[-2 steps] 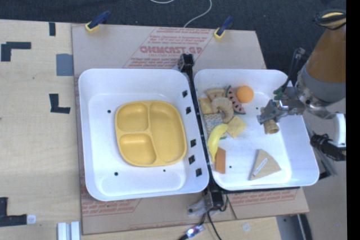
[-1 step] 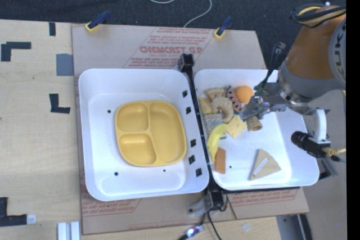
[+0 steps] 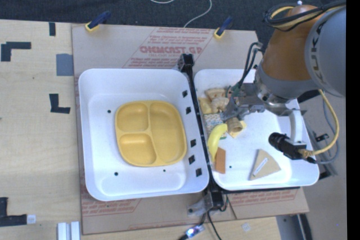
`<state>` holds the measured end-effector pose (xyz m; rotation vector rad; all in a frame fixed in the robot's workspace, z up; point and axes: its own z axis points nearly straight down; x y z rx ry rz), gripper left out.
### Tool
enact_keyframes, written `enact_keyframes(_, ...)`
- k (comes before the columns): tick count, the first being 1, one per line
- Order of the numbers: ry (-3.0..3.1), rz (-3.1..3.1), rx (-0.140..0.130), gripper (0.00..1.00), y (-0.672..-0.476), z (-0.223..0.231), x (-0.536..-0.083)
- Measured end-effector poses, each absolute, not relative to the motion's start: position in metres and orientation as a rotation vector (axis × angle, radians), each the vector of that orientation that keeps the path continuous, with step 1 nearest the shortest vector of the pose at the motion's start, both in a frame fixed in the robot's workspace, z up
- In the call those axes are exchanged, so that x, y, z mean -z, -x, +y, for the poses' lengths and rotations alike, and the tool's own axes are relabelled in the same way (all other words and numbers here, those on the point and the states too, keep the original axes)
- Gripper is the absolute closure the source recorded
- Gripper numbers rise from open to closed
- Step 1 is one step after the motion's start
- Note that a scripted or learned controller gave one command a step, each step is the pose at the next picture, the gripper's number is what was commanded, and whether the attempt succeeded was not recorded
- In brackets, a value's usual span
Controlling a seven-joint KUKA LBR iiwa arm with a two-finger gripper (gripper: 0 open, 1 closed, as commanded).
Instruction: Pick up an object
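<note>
In the right bin lie a yellow banana, an orange-brown block, a tan wedge with a white strip, and beige food-like pieces at the far left corner. My gripper hangs low over the bin's left half, just above and right of the banana's top end, next to a small beige piece. Its dark fingers point down toward the left, and nothing shows clearly between them.
The left bin holds a yellow divided plate. A black divider runs between the bins. The arm's grey and orange body looms over the right bin's far side. A black cable end hangs above the wedge.
</note>
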<state>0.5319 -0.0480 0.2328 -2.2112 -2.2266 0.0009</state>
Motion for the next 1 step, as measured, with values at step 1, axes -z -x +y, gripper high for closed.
enact_keyframes(1,2.218,-2.223,-0.003,1.0,-0.532,-0.0408,-0.2303)
